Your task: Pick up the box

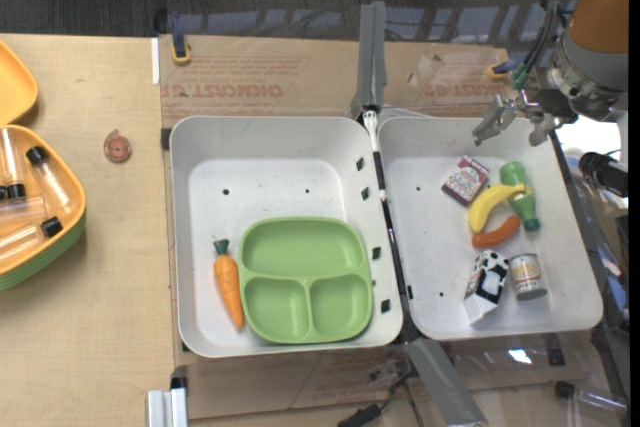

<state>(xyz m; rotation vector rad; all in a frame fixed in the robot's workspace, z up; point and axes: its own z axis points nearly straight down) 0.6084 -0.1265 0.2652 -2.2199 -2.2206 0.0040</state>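
Bench: two shallow white bins [190,215] side by side on brown cardboard.
Box: small purple-and-white carton [465,180], right bin, beside a yellow banana [492,203].
Pincer: two-finger gripper [522,118], spread open, holding nothing, above and just beyond the box.

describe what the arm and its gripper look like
The arm has a broad orange band above a grey wrist section, with dark cables and a green-tipped fitting running down its side. The gripper is bare grey metal with two thin, angular fingers. A yellow cable loops near the arm's top.
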